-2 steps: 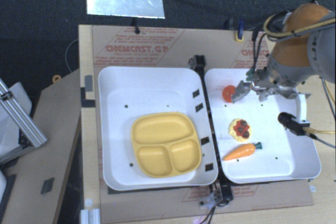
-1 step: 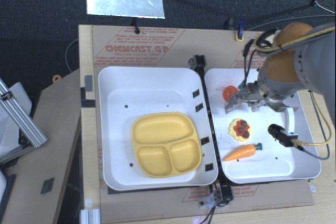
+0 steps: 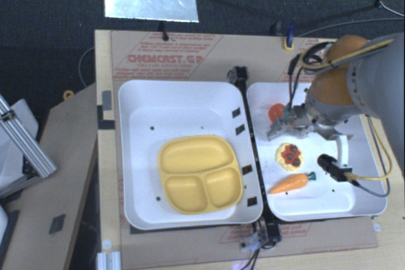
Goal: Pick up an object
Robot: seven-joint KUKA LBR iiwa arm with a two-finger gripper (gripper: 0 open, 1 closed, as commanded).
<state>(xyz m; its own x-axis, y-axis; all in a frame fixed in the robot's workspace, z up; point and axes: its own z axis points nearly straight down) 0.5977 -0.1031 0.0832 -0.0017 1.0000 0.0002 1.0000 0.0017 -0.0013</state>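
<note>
In the right bin (image 3: 354, 202) lie three toy foods. A red round one (image 3: 276, 112) rests near the bin's far left corner. A small yellow disc with red and dark toppings (image 3: 290, 156) lies in the middle, and an orange carrot with a green tip (image 3: 290, 183) lies in front of it. My gripper (image 3: 283, 126) hangs low over the bin's left part, just in front of the red round thing and behind the yellow disc. Nothing is visibly held in it.
The left bin (image 3: 145, 104) holds a yellow tray (image 3: 199, 172) with three compartments. A black divider (image 3: 248, 136) runs between the two bins. The grey arm (image 3: 373, 79) comes in from the right over the right bin's far side.
</note>
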